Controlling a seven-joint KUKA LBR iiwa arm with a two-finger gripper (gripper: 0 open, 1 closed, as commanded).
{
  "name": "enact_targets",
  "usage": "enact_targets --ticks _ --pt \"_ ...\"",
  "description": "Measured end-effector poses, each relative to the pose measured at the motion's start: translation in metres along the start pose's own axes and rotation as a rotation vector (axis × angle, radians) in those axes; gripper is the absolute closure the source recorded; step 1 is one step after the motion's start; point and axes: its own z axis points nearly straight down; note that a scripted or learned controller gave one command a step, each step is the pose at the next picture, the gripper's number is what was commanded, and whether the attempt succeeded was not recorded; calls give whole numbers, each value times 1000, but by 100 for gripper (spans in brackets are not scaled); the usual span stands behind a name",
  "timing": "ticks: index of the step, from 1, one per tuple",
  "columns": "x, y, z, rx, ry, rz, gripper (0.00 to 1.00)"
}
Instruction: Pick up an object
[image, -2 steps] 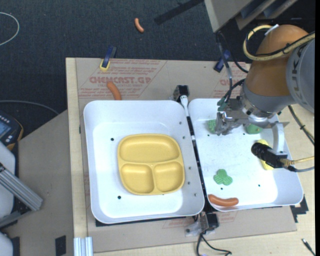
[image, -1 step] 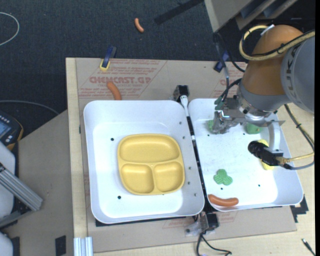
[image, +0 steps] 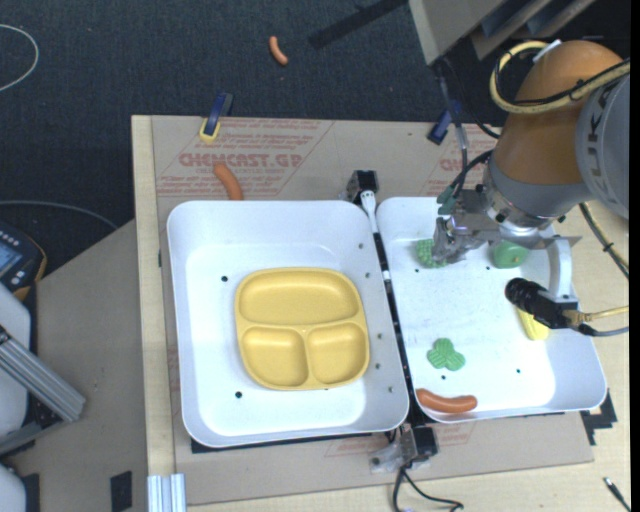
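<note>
Reaching low into the right bin (image: 560, 390), the gripper (image: 447, 243) sits right over a green piece (image: 428, 254) near the back wall, so this looks like the grasp attempt; whether it has hold of anything can't be told from here. Next comes a clean lift, if the grip is good. A yellow divided tray (image: 300, 327) fills the left bin (image: 200, 300); the bench (image: 290, 150) is brown board.

Two white bins (image: 190, 300) (image: 570, 380) — the left one bears one yellow tray (image: 300, 327). Three sausages (image: 447, 402) (image: 228, 181) (image: 278, 49) — one in the right bin, one on the bench, one on the floor. Three green pieces (image: 445, 355) (image: 426, 253) (image: 508, 255) lie in the right bin.
</note>
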Motion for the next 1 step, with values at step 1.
enact_targets --ticks 1 --pt "2 -2 3 5 0 0 100"
